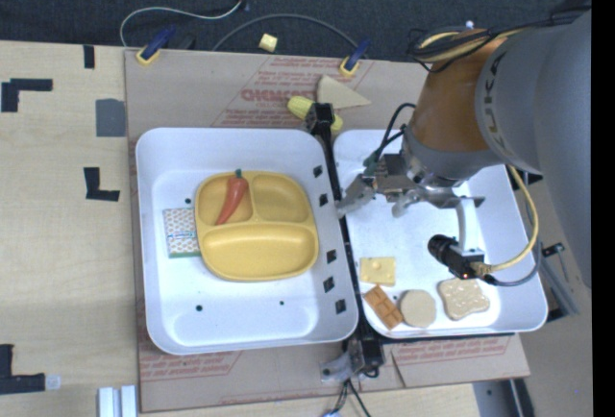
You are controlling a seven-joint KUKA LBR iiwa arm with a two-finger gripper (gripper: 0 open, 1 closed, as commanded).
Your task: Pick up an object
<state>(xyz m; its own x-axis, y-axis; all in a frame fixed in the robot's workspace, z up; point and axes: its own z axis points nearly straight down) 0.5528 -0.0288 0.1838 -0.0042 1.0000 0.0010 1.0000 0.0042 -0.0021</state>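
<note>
The hand (384, 191) hung over the right bin (519, 309), its grip impossible to tell. Cheese (378, 270), a waffle (383, 306), a cookie (418, 308) and toast (464, 299) lay near the bin's front.

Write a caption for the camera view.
Arm's hand hovers over right bin above toy foods; left bin holds yellow plate with chili.

left bin (159, 309) — plate (258, 247), pepper (232, 199) on it | right bin (524, 309) — four food pieces (419, 307)
</note>
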